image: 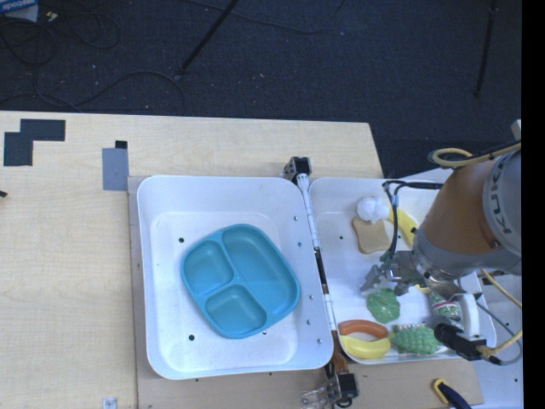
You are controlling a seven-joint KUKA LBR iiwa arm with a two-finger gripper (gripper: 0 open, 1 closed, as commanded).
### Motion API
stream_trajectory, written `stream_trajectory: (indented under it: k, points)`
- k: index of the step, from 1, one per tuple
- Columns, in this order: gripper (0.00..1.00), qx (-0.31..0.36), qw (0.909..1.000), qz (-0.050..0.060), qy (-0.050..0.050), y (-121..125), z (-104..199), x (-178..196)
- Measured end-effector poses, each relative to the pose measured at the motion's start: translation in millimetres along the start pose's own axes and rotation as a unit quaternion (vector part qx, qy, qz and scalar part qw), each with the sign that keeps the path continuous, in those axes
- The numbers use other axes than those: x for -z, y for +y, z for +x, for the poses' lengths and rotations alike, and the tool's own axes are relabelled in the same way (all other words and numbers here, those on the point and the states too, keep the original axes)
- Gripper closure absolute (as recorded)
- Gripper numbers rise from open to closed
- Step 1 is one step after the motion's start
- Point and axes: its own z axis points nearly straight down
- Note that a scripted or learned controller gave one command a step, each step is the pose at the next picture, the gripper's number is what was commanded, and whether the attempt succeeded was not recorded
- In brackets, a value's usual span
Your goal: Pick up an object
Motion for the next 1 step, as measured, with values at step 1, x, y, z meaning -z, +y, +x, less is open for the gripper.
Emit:
stream_trajectory:
  k: [1]
  points:
    - [1.0,0.003,1.0,-0.001,-0.003,16.9,55.6,89.0]
